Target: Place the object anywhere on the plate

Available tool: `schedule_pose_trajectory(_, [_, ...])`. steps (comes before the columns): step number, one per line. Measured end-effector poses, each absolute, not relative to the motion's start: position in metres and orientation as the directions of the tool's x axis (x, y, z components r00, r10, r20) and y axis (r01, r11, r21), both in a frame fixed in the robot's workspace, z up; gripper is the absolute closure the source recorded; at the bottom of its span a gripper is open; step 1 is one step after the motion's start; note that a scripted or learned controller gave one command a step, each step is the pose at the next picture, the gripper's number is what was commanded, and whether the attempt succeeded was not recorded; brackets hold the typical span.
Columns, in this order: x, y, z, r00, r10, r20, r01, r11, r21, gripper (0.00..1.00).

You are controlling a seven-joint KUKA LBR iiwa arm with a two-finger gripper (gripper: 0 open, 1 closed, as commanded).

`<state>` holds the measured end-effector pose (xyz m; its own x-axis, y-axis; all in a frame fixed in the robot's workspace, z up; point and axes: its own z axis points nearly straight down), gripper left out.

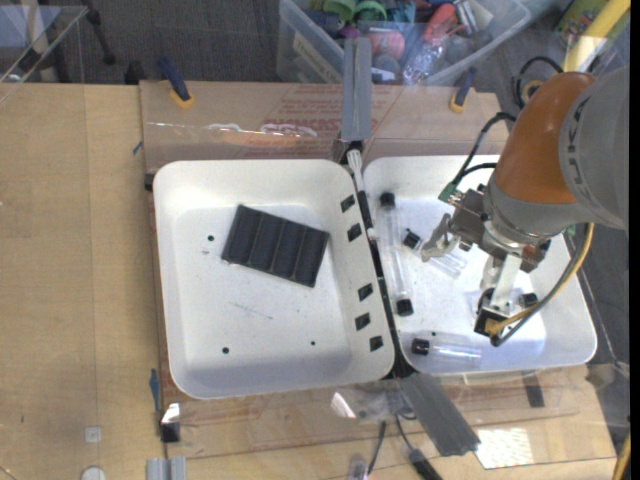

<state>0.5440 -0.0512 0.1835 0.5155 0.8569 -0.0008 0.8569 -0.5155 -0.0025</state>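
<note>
Two white bins [180, 268]; one black plate [275, 245].

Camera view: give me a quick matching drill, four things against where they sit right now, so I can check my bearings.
Things:
1. dark ribbed plate
2. arm's orange band
3. clear vial with black cap
4. tub of colourful toys

Places:
A. behind the bins, at the top of the view
B. near front edge of the right bin
C. flat in the left bin
D. above the right bin's far right part

Pairs: 1-C, 2-D, 3-B, 4-A
</note>
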Motion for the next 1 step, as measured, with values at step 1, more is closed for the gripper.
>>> schedule_pose_trajectory(1, [0.5441,-0.0515,0.1923,0.517,0.856,-0.001,0.856,-0.517,-0.004,1.00])
